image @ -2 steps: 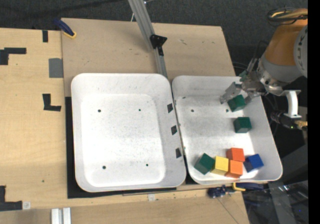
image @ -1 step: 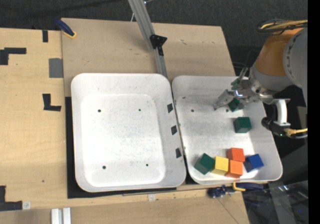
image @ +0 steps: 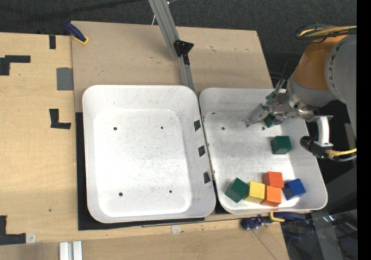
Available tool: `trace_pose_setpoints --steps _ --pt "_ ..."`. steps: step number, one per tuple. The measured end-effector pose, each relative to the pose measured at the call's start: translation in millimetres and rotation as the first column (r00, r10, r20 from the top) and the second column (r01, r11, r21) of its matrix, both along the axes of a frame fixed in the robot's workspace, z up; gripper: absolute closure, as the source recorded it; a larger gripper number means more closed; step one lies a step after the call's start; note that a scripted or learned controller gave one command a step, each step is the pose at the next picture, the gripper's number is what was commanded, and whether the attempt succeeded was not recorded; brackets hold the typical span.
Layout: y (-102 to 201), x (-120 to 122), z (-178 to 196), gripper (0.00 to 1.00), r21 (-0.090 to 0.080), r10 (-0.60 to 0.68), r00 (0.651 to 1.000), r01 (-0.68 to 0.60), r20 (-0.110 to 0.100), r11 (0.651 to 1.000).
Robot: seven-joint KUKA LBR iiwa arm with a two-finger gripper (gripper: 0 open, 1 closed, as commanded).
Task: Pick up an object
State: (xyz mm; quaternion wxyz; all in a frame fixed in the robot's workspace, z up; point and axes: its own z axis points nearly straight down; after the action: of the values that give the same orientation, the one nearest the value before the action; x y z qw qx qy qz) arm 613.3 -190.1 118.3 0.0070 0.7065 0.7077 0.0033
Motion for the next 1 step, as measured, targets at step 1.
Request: trace_pose_setpoints --steps 1 --pt "1.4 -0.4 7.0 1.00 0.001 0.002 1.000 -0.002 -0.003 1.000"
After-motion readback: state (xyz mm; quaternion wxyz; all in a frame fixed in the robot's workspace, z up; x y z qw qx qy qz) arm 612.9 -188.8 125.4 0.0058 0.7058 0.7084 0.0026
